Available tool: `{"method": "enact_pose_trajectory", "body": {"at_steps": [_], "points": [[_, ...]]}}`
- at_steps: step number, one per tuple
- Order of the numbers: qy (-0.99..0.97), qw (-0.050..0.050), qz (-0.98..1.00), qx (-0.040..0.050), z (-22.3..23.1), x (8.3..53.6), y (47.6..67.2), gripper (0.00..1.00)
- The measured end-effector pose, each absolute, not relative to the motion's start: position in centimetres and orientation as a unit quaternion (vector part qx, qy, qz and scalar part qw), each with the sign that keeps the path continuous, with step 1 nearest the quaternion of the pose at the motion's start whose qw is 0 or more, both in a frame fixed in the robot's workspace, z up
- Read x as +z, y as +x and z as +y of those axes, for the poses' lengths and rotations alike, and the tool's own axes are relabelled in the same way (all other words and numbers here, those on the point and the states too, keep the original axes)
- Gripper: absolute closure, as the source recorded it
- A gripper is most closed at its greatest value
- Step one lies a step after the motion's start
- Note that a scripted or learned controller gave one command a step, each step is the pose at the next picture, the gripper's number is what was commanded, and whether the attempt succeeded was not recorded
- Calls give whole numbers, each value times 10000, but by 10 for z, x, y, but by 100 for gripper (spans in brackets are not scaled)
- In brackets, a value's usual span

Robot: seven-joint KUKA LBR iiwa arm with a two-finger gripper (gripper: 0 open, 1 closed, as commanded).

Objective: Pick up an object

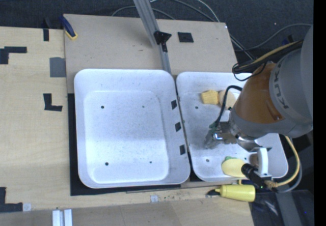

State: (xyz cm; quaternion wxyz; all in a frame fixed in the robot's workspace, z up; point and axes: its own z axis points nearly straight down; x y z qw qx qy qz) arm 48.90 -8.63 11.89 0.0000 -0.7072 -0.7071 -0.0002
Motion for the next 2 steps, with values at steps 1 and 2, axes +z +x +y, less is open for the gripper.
{"method": "enact_pose_trajectory", "body": {"at_steps": [1,2], "points": [[-7071,-2,-7071,0,-87,89,487,100],[-7041,-19,-7101,-36,3,193,489,100]]}}
